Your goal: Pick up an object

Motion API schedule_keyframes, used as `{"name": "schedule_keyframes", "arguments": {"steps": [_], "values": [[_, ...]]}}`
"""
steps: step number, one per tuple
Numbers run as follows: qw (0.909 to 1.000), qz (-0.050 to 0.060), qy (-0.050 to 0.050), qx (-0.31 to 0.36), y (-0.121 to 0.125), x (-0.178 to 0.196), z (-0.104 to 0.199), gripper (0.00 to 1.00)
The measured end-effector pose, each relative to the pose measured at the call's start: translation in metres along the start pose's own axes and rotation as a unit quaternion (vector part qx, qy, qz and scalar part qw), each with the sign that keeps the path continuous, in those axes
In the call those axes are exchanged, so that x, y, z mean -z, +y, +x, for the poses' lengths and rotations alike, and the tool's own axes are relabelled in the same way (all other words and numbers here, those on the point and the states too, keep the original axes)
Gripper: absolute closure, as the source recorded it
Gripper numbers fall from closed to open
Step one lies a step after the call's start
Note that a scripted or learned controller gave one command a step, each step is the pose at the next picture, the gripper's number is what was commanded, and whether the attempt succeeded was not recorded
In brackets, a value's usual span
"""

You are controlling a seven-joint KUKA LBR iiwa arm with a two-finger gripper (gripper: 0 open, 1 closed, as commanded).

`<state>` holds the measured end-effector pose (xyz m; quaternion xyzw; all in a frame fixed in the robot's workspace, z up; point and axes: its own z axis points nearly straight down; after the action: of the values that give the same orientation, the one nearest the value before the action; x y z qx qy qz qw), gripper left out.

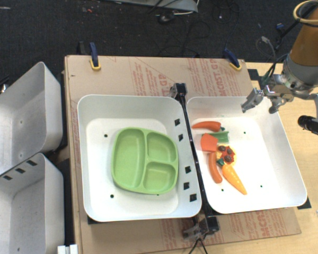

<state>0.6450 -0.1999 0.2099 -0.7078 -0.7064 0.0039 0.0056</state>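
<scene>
Orange carrot (pixel 235 178) lying lengthwise in right bin (pixel 286 157), down-left and well apart from gripper (pixel 261 102), fingers spread, holding nothing.

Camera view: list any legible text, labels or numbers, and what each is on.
Red print on the brown board under the bins, upper part: reads upside down, roughly "R-TUFF", not sure of every letter.
Red print along the board's lower edge, below the right bin: too blurred to read.
Green divided plate, toy food, arm and end effector: no text seen.
</scene>
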Motion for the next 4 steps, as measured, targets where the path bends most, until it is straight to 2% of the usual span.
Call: {"name": "schedule_keyframes", "arguments": {"steps": [1,3,4], "values": [[1.0,-0.007,-0.002,0.002,0.003,0.009,0.001,0.0],[1.0,-0.005,-0.001,0.002,-0.005,-0.107,-0.001,0.0],[1.0,-0.007,-0.002,0.002,-0.004,-0.118,0.0,0.0]]}}
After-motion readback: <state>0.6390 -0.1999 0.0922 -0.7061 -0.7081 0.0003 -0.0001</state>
